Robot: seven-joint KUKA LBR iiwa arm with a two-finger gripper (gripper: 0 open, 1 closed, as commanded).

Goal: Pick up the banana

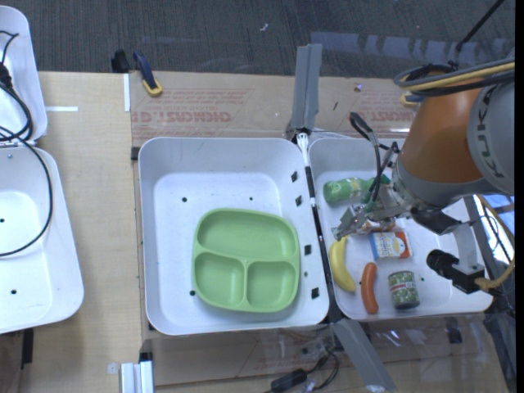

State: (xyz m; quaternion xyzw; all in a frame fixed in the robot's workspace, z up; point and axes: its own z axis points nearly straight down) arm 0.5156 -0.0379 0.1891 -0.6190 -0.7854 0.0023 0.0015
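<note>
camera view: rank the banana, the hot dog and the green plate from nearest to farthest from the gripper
1. banana: right bin, just below the gripper, its top end almost at the gripper's tips.
2. hot dog: right bin, lower still, beside the banana's far end.
3. green plate: left bin, across the divider.

Sausage (pixel 370 288) crowding banana (pixel 341 264)
</note>
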